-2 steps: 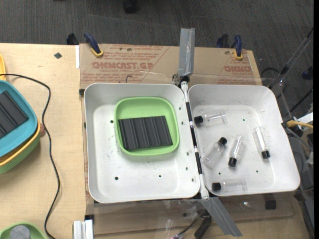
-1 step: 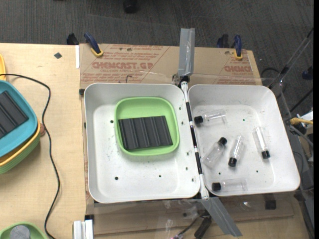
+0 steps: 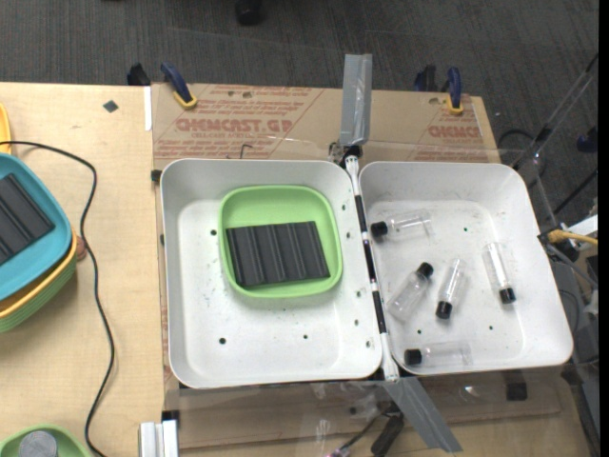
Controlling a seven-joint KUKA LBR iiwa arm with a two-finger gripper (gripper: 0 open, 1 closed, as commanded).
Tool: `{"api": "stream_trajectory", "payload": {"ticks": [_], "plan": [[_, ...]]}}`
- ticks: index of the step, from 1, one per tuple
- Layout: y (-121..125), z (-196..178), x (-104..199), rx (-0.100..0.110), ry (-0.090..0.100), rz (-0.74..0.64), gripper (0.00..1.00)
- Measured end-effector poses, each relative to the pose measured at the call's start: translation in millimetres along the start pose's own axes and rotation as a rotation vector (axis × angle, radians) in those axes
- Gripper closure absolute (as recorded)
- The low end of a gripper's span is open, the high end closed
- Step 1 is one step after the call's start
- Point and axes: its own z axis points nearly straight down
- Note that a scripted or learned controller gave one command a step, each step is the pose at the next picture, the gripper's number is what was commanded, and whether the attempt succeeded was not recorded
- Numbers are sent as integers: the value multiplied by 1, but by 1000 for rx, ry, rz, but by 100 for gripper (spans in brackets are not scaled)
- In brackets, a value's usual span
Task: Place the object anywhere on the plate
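Two shallow white bins sit side by side on a cardboard sheet (image 3: 238,122) laid over the wooden bench (image 3: 76,122). The left bin (image 3: 190,341) holds a green plate (image 3: 278,203) toward its far half, and a dark ribbed pad (image 3: 278,253) lies flat in the plate's middle, covering most of its floor. Nothing else rests on the plate.

The task's things, five clear tubes with black caps, all lie on their sides in the right bin (image 3: 533,341), apart from the plate. One tube (image 3: 404,225) lies near the far left corner, close to the seam between the bins. Two more lie near the middle, just beside each other: the left middle tube (image 3: 409,295) and the right middle tube (image 3: 450,282). A fourth tube (image 3: 497,265) lies further right. The fifth tube (image 3: 445,355) rests along the near wall.

Two blue clamps (image 3: 177,84) (image 3: 454,90) pin the cardboard's far edge. A black cable (image 3: 95,255) runs across the bench beside a teal tray (image 3: 38,255) at the left
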Motion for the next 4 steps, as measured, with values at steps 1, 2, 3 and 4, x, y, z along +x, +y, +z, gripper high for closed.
{"api": "stream_trajectory", "payload": {"ticks": [1, 2, 3, 4], "plan": [[0, 0, 0, -1, 0, 0, 0], [0, 9, 0, 1, -1, 1, 0], [1, 7, -1, -1, 0, 0, 0], [0, 7, 0, 0, 0, 1, 0]]}}
